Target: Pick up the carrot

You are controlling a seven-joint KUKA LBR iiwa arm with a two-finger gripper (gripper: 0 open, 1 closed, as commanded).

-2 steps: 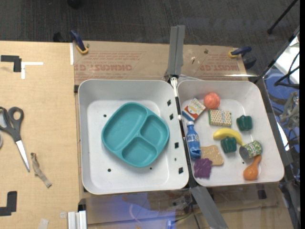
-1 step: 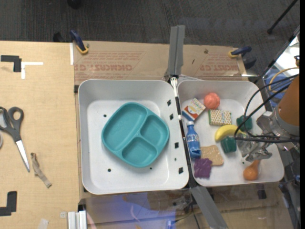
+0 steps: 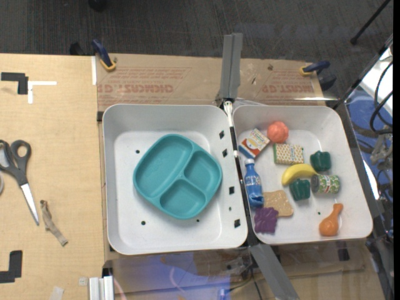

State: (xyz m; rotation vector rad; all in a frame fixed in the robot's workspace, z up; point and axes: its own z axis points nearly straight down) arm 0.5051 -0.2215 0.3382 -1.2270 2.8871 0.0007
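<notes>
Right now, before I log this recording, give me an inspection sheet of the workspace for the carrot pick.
Surface: two shallow white bins side by side, left bin and right bin, on a cardboard-covered bench.
Job's things: carrot lies in the right bin's near right corner, apart from the other toys.
Clutter: teal divided plate in the left bin; blue bottle, banana, purple grapes, small can in the right bin.
Grippers: nothing seen.
Cables: dark cables beyond the right bin.
Surroundings: scissors on the wooden board to the left; blue clamps on the cardboard.
</notes>
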